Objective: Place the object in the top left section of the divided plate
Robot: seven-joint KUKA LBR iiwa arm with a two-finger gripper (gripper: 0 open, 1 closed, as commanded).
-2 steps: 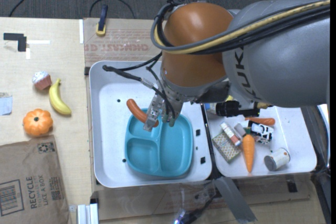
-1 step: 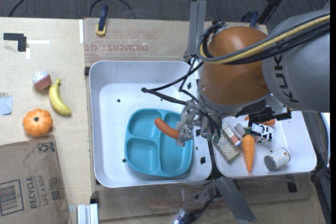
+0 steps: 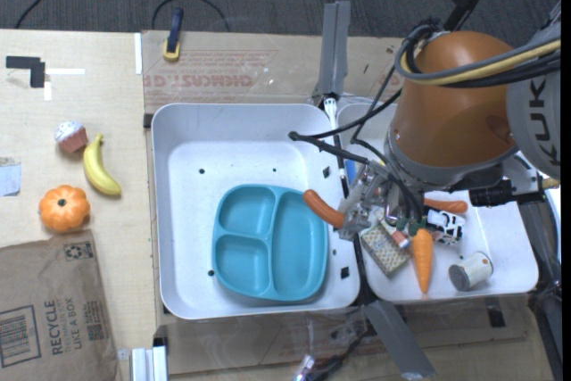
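Camera view: hot dog (image 3: 322, 207) just left of jaws; over divided plate (image 3: 268, 244).

Smooth, seemingly plastic divided plate (image 3: 268, 247)

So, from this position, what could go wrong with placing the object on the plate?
1. The hot dog hangs near the gripper over the divided plate's right rim; released here, it would likely land in the large right section, or outside the plate.
2. The grip itself is hidden among cables, so the hot dog may slip early.
3. The arm crosses the wall between the bins, and could catch it.
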